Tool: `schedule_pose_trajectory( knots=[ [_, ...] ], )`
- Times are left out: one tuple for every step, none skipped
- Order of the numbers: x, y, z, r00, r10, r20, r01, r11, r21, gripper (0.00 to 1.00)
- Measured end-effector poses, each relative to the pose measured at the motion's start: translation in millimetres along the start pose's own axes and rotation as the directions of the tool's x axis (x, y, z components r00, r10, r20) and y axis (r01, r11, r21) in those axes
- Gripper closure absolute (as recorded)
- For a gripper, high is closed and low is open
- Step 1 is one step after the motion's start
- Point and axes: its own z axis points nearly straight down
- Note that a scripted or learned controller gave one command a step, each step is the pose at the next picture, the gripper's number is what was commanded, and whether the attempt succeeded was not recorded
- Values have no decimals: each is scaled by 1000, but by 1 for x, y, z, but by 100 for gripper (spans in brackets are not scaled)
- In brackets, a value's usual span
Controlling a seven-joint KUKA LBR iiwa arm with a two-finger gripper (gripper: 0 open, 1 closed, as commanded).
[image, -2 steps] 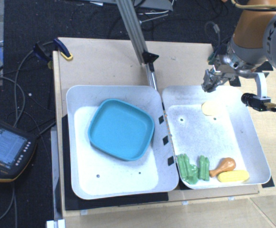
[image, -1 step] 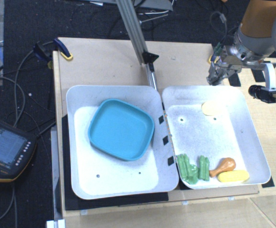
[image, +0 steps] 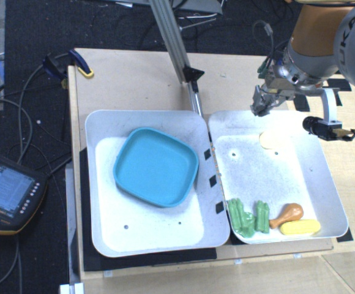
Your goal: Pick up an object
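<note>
My gripper [image: 262,106] hangs over the far rim of the right bin [image: 275,176], near its back left part, and nothing shows between its fingers. A pale cream disc [image: 268,140] lies in the right bin just below the gripper. Along that bin's front edge lie two green pieces [image: 248,217], a brown drumstick-shaped piece [image: 287,214] and a yellow piece [image: 300,227]. A blue square plate [image: 156,166] rests in the left bin [image: 107,225].
A slanted metal pole [image: 176,41] rises from between the two bins at the back. A clamp [image: 76,63] grips the bench's far left corner. A handheld control pendant [image: 9,195] lies on the floor at left, with cables around it.
</note>
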Motion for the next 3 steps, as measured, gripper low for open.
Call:
schedule_pose_trajectory(
  knots=[
    [46, -14, -2, 1000, -1, 0, 1, 1000, 0, 100],
    [94, -34, 17, 1000, -1, 0, 1, 1000, 1, 100],
    [135, -45, 25, 1000, -1, 0, 1, 1000, 1, 100]
  ],
)
